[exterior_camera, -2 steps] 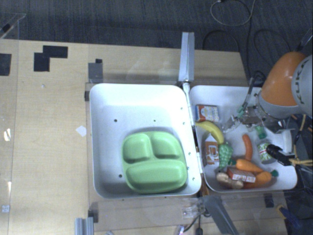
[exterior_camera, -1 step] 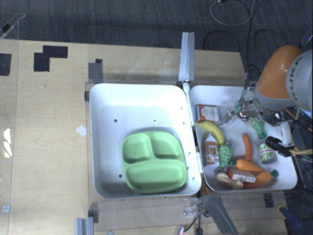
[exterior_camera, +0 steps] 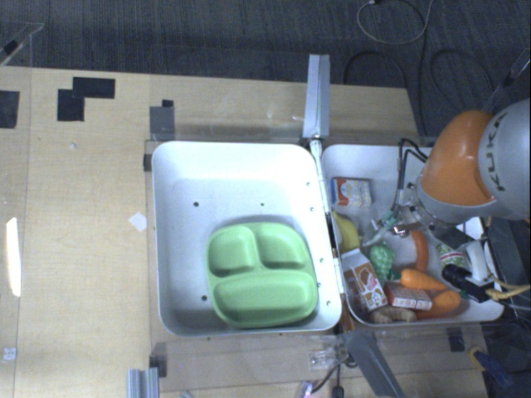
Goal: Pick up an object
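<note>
The left bin (exterior_camera: pixel 170 222) holds one item: a green three-compartment tray (exterior_camera: pixel 261 274), lying flat toward the near right corner. The tray's right edge lies just beside the bin's right wall, and its near edge is close to the front wall. The far half and the left strip of this bin's floor are bare white, giving open room there.

The right bin (exterior_camera: pixel 365 161) is crowded. A small printed carton (exterior_camera: pixel 351 192) lies near the far left corner, apart from the rest. Below it, a yellow item (exterior_camera: pixel 349 234) rests against the left wall. A green bumpy item (exterior_camera: pixel 382 260) sits near the middle. A printed snack packet (exterior_camera: pixel 365 284) lies toward the near left corner. Two toy carrots (exterior_camera: pixel 427 283) lie side by side along the near right, with a red-orange item (exterior_camera: pixel 420 250) just above them. A brown item (exterior_camera: pixel 387 314) lies against the front wall. Free floor in this bin remains mainly along the far wall, right of the carton.

The arm's orange band (exterior_camera: pixel 458 160) stands over the right bin's right edge. The gripper (exterior_camera: pixel 397 222) is low over the bin's middle, just above the green bumpy item. Whether its claw is spread or pressed together cannot be told.

The bins rest on a light wooden bench (exterior_camera: pixel 75 247). A metal post (exterior_camera: pixel 317 98) rises between them at the far side. Black cables (exterior_camera: pixel 398 15) lie on dark carpet beyond.
</note>
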You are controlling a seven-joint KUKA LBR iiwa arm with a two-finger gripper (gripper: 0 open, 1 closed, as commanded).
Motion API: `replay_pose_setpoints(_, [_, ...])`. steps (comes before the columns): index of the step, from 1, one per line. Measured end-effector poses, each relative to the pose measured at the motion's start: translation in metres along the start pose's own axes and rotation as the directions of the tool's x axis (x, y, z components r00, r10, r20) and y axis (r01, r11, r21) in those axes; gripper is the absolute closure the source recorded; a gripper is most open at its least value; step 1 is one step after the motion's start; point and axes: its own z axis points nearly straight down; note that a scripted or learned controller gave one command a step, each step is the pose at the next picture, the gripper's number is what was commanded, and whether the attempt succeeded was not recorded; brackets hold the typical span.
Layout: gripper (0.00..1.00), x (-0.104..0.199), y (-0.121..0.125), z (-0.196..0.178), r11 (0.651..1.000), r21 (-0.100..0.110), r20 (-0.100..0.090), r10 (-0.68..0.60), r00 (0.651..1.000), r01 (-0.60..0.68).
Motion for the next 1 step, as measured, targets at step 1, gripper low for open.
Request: replay_pose_setpoints(1, [1.00, 0.0032, 0.0030, -0.0102, 1.000, -0.003, -0.006, -0.004, 1.000, 0.004])
